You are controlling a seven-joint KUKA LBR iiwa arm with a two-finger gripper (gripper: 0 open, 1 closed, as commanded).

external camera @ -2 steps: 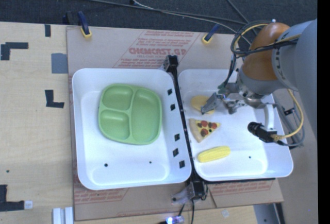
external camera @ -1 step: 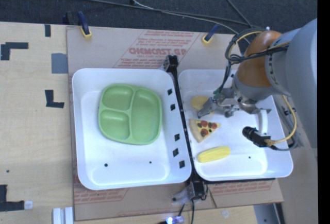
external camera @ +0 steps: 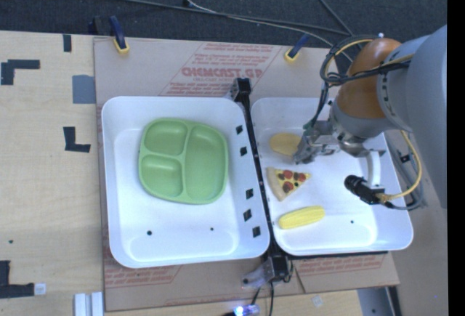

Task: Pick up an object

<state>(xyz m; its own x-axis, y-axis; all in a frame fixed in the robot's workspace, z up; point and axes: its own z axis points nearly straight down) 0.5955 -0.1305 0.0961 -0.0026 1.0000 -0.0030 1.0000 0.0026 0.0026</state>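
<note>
While low over the right bin, jaws [external camera: 305,150] touch the yellow piece [external camera: 283,143].

The two bins, the left bin [external camera: 123,235] and the right bin [external camera: 378,235], look like smooth white plastic with a soft shine. The green plate [external camera: 183,160] is matt plastic with three compartments. The corn cob [external camera: 301,217] and the pizza slice [external camera: 286,181] look like glossy toy plastic. Under the bins lies a brown cardboard sheet [external camera: 211,67], matt, with red print. The table [external camera: 43,184] looks like pale wood. The arm [external camera: 421,89] has smooth grey casing and a glossy orange band [external camera: 367,82].
</note>
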